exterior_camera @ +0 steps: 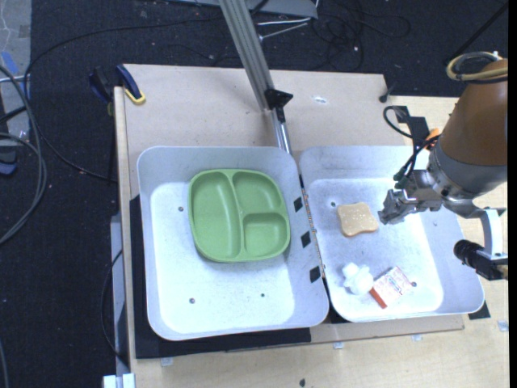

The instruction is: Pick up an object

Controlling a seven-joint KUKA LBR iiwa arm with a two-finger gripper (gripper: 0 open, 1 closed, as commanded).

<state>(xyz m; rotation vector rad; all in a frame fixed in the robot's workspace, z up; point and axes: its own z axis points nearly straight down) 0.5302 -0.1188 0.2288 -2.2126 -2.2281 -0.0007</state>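
Here, bread slice (pixel 357 219) just left of pincer (pixel 393 209), apart

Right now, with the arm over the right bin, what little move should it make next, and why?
Probably a short shift left and down: the tool sits just right of the toast, nothing visibly between its fingers, and the toast lies nearer than the white lump or red packet.
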